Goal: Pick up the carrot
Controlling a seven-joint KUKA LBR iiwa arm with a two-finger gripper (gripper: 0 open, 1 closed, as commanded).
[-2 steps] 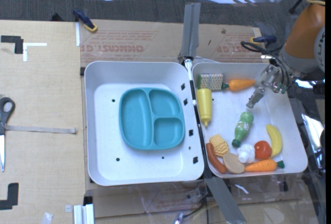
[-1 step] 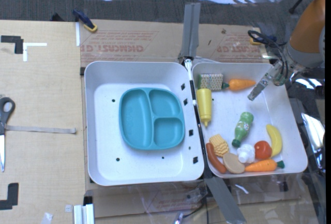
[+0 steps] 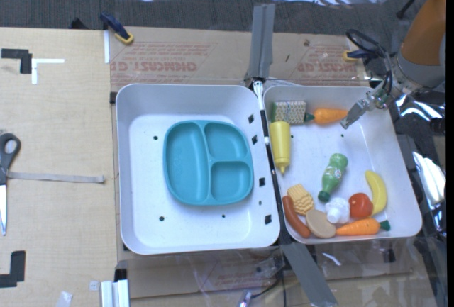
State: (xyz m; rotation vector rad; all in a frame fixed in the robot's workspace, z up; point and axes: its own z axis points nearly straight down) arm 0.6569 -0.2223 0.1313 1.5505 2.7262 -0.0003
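Gripper [image 3: 352,114] sits over the far edge of the right bin [image 3: 401,149], finger tips just beside the blunt end of one carrot [image 3: 330,115] but nothing between them, so not grasping, and whether it's parted or closed I cannot tell; I'd straddle that carrot across its width, staying off the green brush [image 3: 290,111] near its other end. A second carrot [image 3: 359,227] lies at the near edge beside the tomato [image 3: 360,205] and banana [image 3: 377,191], crowded. Wrist is cut off at the right, fingers small and blurry, green bottle [image 3: 333,175] label unreadable
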